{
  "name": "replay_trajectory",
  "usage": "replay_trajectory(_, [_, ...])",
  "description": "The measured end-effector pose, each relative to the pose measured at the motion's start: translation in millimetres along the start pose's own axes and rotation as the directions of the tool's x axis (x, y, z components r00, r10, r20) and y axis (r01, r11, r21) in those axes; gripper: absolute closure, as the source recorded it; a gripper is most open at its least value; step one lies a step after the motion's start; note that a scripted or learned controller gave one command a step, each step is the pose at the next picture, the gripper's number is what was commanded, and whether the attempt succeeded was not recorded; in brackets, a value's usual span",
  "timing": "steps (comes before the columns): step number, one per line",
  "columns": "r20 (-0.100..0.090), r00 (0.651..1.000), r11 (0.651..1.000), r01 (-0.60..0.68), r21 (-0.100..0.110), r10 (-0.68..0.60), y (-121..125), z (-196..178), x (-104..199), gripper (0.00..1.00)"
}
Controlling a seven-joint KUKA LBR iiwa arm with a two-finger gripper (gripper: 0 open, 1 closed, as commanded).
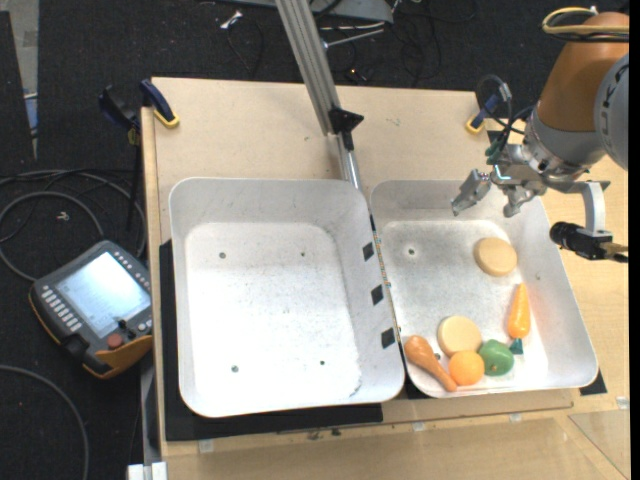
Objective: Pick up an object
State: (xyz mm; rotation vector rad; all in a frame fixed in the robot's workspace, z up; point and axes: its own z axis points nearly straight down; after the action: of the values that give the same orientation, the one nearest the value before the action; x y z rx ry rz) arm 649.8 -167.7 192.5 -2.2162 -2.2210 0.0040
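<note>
Bench [260,128] — two bins [265,288] | right: two discs [495,256], two carrots [518,311]

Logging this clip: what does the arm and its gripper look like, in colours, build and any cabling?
The arm is a rounded grey body with a broad orange band above the wrist. Dark cables with green bits bunch at the wrist, and a black cylindrical part sticks out on a pale bracket at its side. The gripper is a small grey metal unit with two thin fingers.
</note>
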Motion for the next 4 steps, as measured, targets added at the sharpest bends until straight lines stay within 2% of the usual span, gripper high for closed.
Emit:
replay_trajectory(1, [0.002,1.000,1.000,0.002,-0.004,-0.002,1.1,-3.2,0.1,0.00])
replay_trajectory(2, [0.000,1.000,1.000,-0.003,0.001,0.003,-8.9,54.8,0.7,0.00])
replay_trajectory(3, [0.001,1.000,1.000,-0.001,-0.007,0.001,-7.5,97.9,2.2,0.00])
replay_trajectory(4, [0.002,1.000,1.000,-0.001,-0.007,0.001,-7.5,86.6,1.8,1.00])
